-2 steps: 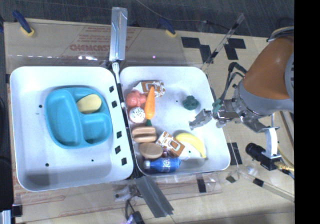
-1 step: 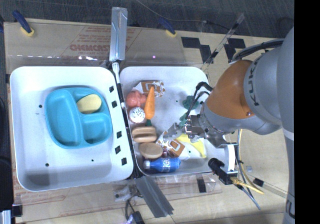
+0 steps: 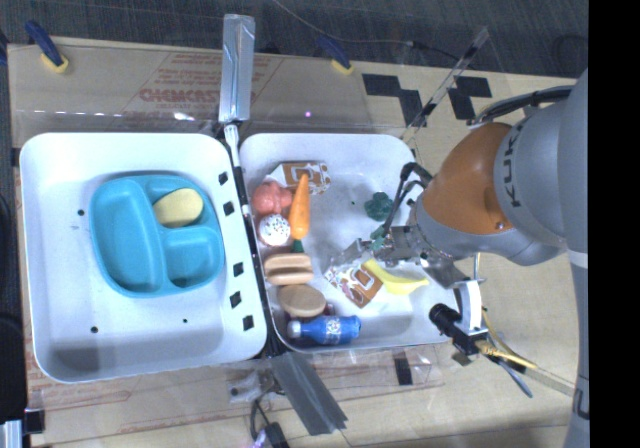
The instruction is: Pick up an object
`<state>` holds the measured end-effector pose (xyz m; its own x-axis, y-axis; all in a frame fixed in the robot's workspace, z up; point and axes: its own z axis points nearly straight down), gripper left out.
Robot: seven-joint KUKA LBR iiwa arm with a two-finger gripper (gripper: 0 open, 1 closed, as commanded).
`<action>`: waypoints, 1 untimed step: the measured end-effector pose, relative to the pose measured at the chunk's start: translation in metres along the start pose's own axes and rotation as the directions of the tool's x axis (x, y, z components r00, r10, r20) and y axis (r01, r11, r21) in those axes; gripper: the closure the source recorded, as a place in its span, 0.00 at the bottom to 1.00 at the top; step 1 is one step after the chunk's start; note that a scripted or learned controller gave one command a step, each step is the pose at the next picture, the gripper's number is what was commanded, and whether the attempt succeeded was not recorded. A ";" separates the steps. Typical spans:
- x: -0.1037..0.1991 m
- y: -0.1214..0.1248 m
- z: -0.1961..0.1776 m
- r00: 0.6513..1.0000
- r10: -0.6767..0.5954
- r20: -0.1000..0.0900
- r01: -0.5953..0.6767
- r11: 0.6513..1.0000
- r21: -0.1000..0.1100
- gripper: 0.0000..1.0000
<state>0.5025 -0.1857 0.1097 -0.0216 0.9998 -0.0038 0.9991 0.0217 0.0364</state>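
Nearby: hot dog [image 3: 288,269], blue bottle [image 3: 327,330].

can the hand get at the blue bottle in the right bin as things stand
Probably yes. The blue bottle lies on its side at the bin's near edge, uncovered, with only the hot dog close by. The hand is in the same bin.

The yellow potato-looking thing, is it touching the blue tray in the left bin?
Touching. The camera view shows the yellow piece lying inside the blue tray, in its upper right compartment, resting on the tray's surface.
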 end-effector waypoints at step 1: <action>0.003 0.004 0.001 0.973 -0.231 0.011 0.231 0.973 -0.003 0.00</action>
<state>0.5065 -0.1822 0.1092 -0.2512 0.9677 -0.0233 0.9670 0.2519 0.0371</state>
